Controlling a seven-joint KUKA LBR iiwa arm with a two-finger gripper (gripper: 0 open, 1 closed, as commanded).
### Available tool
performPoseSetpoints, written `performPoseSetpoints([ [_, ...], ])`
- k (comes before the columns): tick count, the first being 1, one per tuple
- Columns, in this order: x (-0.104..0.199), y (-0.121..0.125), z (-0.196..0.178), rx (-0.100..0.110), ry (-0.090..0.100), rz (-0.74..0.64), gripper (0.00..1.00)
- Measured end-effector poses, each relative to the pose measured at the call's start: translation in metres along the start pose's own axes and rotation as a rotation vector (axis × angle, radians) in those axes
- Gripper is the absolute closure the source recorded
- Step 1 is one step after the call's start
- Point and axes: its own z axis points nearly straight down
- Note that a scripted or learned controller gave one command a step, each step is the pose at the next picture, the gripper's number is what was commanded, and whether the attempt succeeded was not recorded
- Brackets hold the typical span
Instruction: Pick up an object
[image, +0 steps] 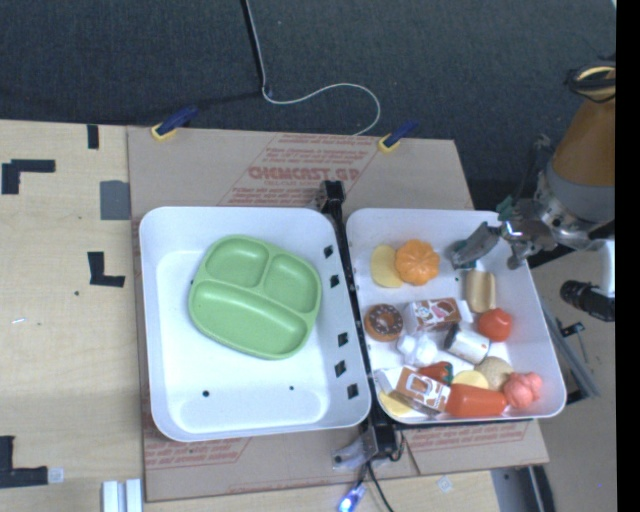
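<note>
A: Two white bins on the bench. Left bin (170, 330) carries a green divided plate (256, 295), sitting toward its far half. Right bin (545, 330) carries the loose items.

B: List the right bin, far to near.

A: Far row: a pale yellow disc (385, 266) touching an orange (417, 262) on its right. Right of those, a tan bread roll (481, 290) standing lengthwise. Middle row: a chocolate doughnut (383, 321), a small brown-and-white packet (435, 315), a red tomato (494, 324). Below them a white can (466, 346) lying on its side. Near edge: a printed carton (422, 389), a long red pepper (475, 401), a pink piece (523, 387) at the right corner. Things along the near edge touch or overlap; exact boundaries hard to read.

B: Arm position?

A: Grey arm (580, 150) comes in from the right. Gripper (492, 246) sits over the far right part of the right bin, just beyond the roll and to the right of the orange.

B: Claw state?

A: Spread. One dark finger (468, 248) points left toward the orange, the other sits to its right, with open space between. Nothing pinched between them.

B: Contact with any item?

A: Cannot tell from this slant whether the tips touch the roll; they appear just above it.
</note>
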Motion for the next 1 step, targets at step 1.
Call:
performPoseSetpoints([
  [1,0.0475,-0.0659,0.0950,0.014,0.005,0.001,0.00],
])
